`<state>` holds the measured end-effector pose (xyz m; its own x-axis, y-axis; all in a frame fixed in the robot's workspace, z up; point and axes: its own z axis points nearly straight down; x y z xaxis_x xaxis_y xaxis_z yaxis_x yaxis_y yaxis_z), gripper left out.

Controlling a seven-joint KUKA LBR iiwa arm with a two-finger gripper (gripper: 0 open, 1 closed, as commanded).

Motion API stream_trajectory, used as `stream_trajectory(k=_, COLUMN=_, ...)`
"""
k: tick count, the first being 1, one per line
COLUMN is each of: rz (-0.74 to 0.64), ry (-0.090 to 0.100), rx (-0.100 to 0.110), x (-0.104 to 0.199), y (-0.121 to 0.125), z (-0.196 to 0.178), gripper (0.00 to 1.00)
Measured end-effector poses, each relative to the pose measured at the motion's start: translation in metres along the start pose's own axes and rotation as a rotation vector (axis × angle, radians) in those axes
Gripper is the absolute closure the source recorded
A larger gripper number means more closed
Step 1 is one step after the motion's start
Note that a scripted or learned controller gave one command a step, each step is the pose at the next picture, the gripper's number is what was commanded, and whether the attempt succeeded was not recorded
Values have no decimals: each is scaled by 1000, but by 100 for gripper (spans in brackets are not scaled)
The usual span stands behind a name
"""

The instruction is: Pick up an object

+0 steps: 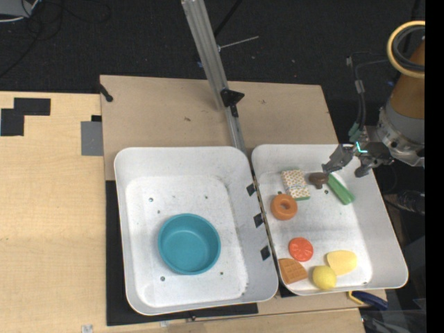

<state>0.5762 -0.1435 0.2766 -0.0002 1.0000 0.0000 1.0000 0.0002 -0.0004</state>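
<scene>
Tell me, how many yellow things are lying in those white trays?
2, both near the front edge of the right tray: a pale yellow piece and a rounder yellow ball touching it. None seem hidden.

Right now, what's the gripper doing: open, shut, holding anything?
Gripper: open, fingers spread above the right bin, over the green piece; nothing between them.

A round teal plastic bowl (189, 243) sits in one white bin (139, 179). The other white bin (378, 220) holds an orange ring-shaped doughnut (284, 207), a green cylindrical piece (340, 189) and a yellow lemon-shaped toy (324, 277).
</scene>
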Motion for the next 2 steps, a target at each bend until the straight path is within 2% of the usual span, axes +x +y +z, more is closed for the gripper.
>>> stream_trajectory(k=1, rz=0, ry=0, rx=0, x=0, y=0, z=0, gripper=0)
stream_trajectory(k=2, rz=0, ry=1, rx=5, x=-8, y=4, z=55, gripper=0)
